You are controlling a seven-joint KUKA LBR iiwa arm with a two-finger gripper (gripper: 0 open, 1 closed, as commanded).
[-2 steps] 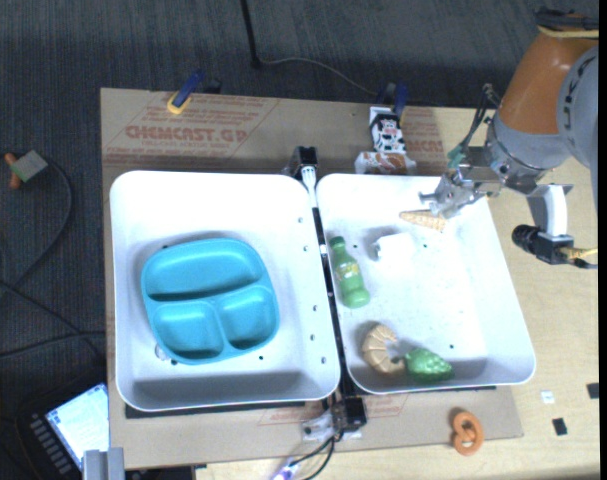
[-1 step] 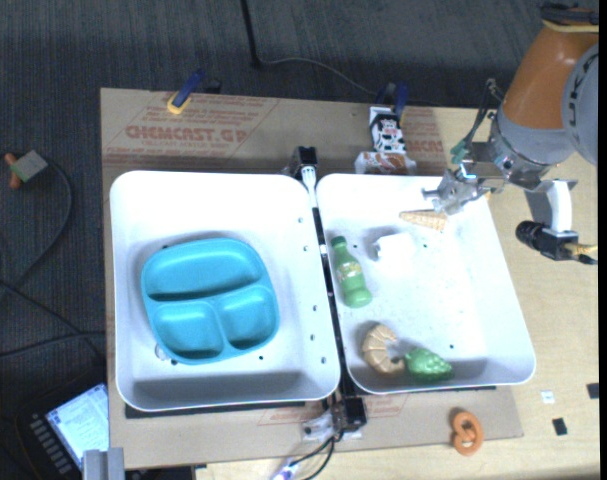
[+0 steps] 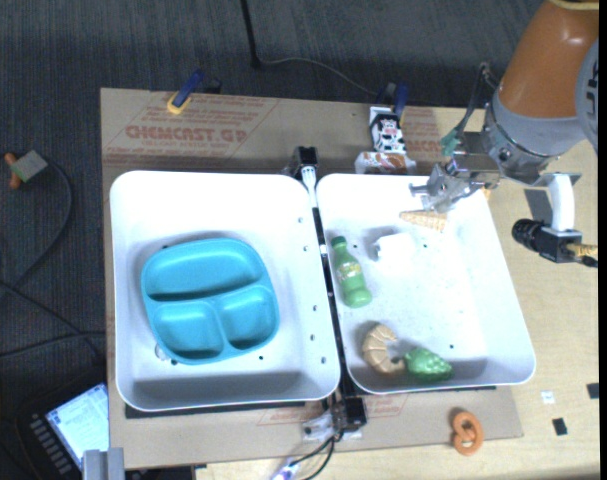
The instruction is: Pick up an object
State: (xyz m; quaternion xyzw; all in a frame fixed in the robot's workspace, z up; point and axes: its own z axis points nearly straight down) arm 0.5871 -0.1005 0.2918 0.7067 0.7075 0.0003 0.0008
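Counting: one blue tray [image 3: 210,298] | one green bottle [image 3: 350,277] | gripper [image 3: 445,190] state unclear

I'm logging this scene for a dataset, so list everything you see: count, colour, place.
white bins: two, side by side on the bench
divided tray: one, blue, in the left bin
bottle: one, green, right bin near the divider
cone-shaped item: one, tan, right bin, top, below the hand
shell-shaped item: one, tan, right bin, bottom
bumpy green item: one, beside the shell-shaped item
orange ring: one, on the bench below the right bin
arm: one, grey with orange band, right
hand: one, over right bin's top edge
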